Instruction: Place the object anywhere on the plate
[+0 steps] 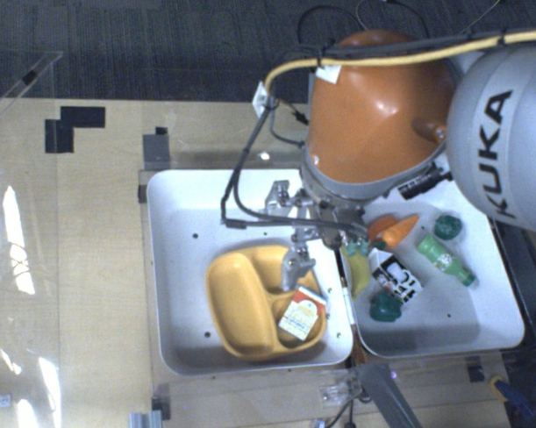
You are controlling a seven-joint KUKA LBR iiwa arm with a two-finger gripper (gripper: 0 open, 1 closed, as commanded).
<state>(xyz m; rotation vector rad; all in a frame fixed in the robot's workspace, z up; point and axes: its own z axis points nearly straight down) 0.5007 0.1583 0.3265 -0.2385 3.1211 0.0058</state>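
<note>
1. The grey arm (476,131) is reaching in from the right, its big orange band (374,108) hanging over the seam between the two white bins, with the wrist pointing straight down.
2. The gripper (295,271) is hanging low over the left bin (177,256), just above the yellow plate (245,306), near that plate's far right edge.
3. I cannot tell from here how its fingers are standing; the metal parts are blurring together against the plate.
4. A black cable (236,188) is looping down from the wrist on its left side, and a yellow hose (394,51) is running across the top of the orange band.
5. The plate is a yellow divided dish, sitting in the near half of the left bin, close to the bin's near right corner.
6. The object, a small packet (300,317) with a pale label and orange-red edging, is lying in the plate's near right compartment, just below the gripper. It is lying flat and slightly turned; I cannot tell whether the gripper is touching it.
7. In the right bin (496,324) a carrot (396,231), a green bottle (445,260), a dark green round piece (447,226), another dark green piece (385,308), a yellow-green piece (359,269) and a black-and-white patterned box (396,277) are lying clustered in the far left part.
8. The word KUKA (503,148) is reading clearly in black letters on the grey arm housing. The writing on the packet's label is too small to read.
</note>
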